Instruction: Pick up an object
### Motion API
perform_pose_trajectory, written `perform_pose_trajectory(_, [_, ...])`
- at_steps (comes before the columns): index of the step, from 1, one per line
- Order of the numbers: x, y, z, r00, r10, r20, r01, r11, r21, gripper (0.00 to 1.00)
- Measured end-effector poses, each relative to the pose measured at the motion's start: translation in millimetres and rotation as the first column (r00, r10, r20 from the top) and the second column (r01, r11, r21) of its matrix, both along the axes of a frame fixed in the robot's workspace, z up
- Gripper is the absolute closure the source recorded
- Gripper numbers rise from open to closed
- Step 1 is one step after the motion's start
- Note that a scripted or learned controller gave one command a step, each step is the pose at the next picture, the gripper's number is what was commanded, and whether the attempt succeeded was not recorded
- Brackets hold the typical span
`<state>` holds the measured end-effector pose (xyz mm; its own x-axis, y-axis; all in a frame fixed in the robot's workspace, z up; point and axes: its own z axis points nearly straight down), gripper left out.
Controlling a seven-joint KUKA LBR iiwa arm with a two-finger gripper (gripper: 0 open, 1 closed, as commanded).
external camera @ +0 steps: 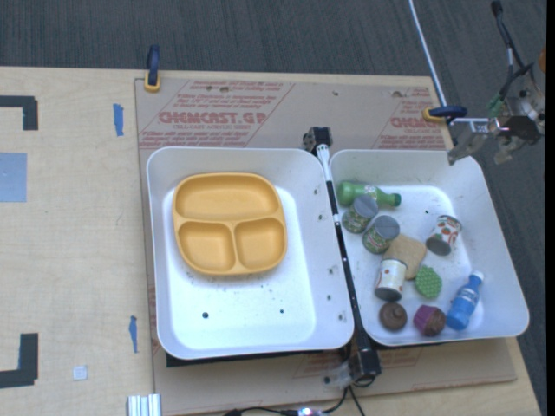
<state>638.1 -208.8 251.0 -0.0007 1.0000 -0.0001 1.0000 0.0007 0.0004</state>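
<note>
Overhead, the gripper (479,152) hangs at the far right corner of the right bin (494,232), just above its rim, holding nothing; whether its fingers are apart or together cannot be told. Below it, the bin carries a jumble of small objects: a green bottle (368,194) lying on its side, two small cans (371,228), a tan block (406,251), a white cup (391,276), a green textured piece (427,282), a red-and-white can (444,233), a blue bottle (465,300), a brown round piece (394,316) and a magenta piece (429,320). A yellow divided plate (230,224) lies in the left bin (243,319). Both bins rest on the surface (69,258).
</note>
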Motion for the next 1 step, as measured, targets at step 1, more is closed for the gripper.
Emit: perform_pose_trajectory(1, [27.3, -1.0, -155.3, 1.0, 0.003, -0.006, -0.003, 1.0, 0.009, 0.0])
